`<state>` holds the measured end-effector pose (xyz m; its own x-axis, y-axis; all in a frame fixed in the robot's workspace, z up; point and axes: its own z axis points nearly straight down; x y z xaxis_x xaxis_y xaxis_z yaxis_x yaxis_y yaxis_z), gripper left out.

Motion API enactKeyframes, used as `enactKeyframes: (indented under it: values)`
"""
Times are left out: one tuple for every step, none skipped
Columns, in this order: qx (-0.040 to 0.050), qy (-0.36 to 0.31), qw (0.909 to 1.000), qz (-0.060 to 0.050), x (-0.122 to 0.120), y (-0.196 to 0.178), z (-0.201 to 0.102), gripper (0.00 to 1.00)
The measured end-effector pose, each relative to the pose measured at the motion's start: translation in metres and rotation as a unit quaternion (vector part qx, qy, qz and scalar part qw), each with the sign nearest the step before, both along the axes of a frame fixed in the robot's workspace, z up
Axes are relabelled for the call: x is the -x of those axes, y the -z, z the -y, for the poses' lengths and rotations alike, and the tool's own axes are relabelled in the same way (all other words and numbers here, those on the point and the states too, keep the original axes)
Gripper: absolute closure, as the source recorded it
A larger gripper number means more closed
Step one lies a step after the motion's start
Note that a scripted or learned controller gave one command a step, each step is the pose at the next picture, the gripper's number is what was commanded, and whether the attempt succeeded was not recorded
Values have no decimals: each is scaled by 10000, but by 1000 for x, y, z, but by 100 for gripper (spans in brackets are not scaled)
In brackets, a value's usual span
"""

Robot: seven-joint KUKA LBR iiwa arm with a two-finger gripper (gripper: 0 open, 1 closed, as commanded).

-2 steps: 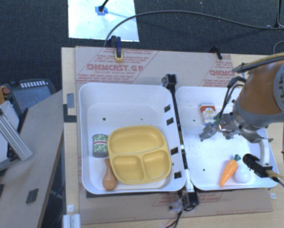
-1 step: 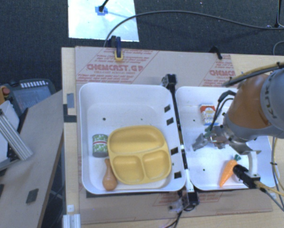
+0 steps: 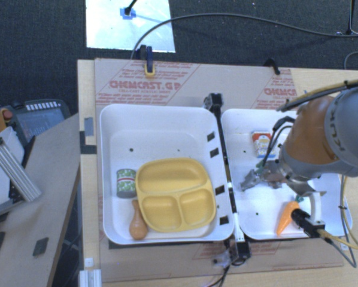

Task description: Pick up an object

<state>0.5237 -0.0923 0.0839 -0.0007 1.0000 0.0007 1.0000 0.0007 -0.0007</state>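
Note:
An orange carrot-shaped toy [image 3: 285,217] lies near the front of the right bin [image 3: 251,223]. A small red and white packet [image 3: 261,143] lies towards the back of the same bin. My gripper [image 3: 251,180] hangs low over the right bin's floor, left of the carrot and in front of the packet, pointing left. Nothing shows between it and the bin floor. The arm's orange band [image 3: 311,130] covers the bin's right part.
The left bin [image 3: 161,124] holds a yellow divided plate [image 3: 174,193], a small green can [image 3: 126,182] and a brown wooden piece [image 3: 136,222]. A black divider with clips [image 3: 222,160] runs between the bins. Cables trail at the front right [image 3: 331,238].

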Motion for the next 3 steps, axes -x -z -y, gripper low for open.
enactKeyframes:
  values:
    - [2, 3, 10000, 15, -1, -11, 0, 100]
    - [10, -13, 10000, 41, -1, -75, 3, 100]
    - [11, -16, 10000, 44, -3, -129, 4, 100]
